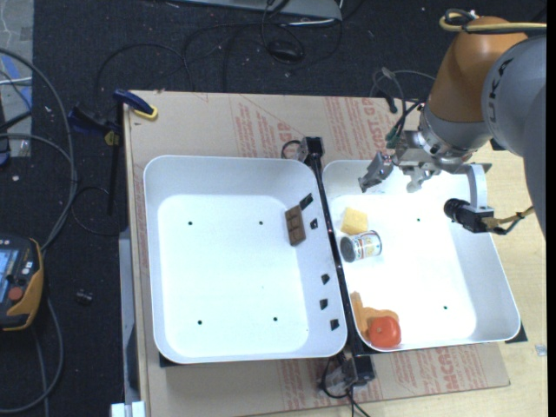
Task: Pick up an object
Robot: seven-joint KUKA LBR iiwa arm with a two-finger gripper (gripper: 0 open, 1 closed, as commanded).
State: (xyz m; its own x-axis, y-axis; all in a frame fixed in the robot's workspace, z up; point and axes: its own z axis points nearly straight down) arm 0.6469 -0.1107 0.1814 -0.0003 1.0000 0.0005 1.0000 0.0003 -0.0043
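**Objects lying apart from the open gripper in the right bin**

You are looking at a small can (pixel 361 247) lying on its side near the left wall of the right bin (pixel 486 272), with a yellow block (pixel 354 221) touching it on the far side. A red tomato (pixel 384 330) and an orange piece (pixel 366 308) are sitting in the near-left corner. The gripper (pixel 398 173) is hovering over the far edge, fingers spread apart and gripping nothing, well clear of the can. A brown bar (pixel 295 226) is resting by the right wall of the left bin (pixel 174 259).
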